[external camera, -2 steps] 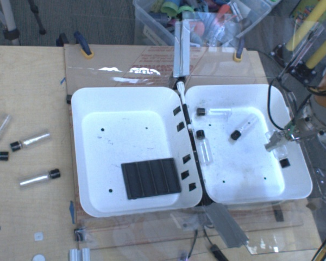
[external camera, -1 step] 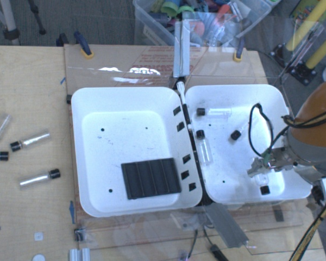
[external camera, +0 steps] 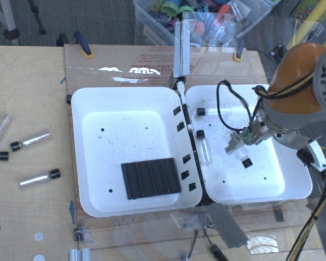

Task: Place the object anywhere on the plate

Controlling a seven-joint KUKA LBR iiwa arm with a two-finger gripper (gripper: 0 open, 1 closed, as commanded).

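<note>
my gripper (external camera: 240, 143) hangs low in the right bin (external camera: 293, 186), pinching a clear vial (external camera: 238, 149) with a black cap between its fingers. status: object grasped. remaining: carry it across the divider and set it on the black plate (external camera: 151, 178) in the left bin (external camera: 98, 107).

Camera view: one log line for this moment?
tool: over right bin, grip unclear | vial: lying in right bin, left side | black plate: left bin, bare
</note>
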